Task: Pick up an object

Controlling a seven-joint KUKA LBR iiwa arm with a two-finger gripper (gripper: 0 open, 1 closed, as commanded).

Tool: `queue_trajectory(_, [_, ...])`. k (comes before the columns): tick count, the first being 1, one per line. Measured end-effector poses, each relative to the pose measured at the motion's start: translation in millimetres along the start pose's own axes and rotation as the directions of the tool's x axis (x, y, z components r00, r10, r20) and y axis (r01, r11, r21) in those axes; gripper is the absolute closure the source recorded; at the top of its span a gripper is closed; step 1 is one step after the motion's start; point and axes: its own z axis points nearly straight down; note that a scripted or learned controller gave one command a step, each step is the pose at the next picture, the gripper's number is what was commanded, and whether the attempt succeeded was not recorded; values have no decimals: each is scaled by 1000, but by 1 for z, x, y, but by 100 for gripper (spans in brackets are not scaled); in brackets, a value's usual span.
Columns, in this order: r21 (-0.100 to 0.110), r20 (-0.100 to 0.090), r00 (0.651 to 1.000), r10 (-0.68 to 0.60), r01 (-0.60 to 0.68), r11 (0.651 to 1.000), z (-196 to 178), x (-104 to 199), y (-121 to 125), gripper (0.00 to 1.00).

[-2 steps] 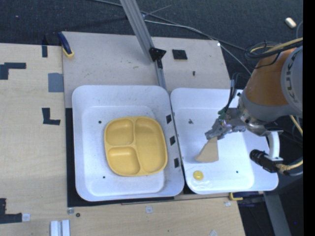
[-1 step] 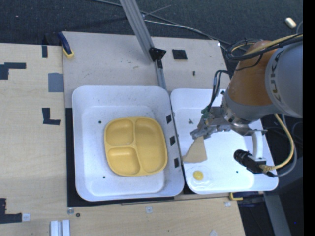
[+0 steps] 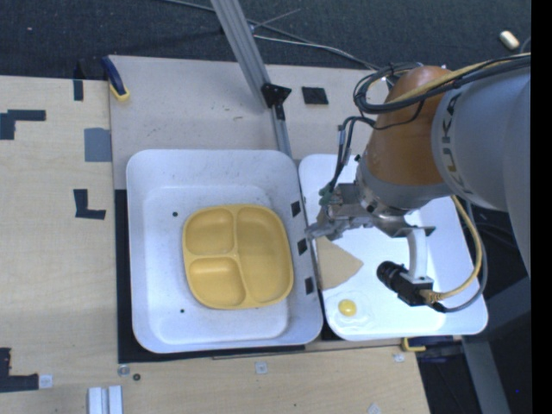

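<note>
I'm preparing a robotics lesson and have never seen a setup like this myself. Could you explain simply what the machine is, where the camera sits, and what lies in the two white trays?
The photo comes from one fixed camera above the bench, looking down at a slant. The big grey machine with an orange band is a robot arm reaching in from the right. Its gripper hangs low over the right bin, above a tan wedge-shaped piece. A small yellow object lies nearby in that bin. The left bin holds a yellow plate with three compartments. Nothing can be seen held between the fingers.
</note>
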Motion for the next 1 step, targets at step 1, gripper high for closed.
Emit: queue_trajectory(1, [18, -5, 1000, -2, 2, 1000, -2, 48, -4, 100])
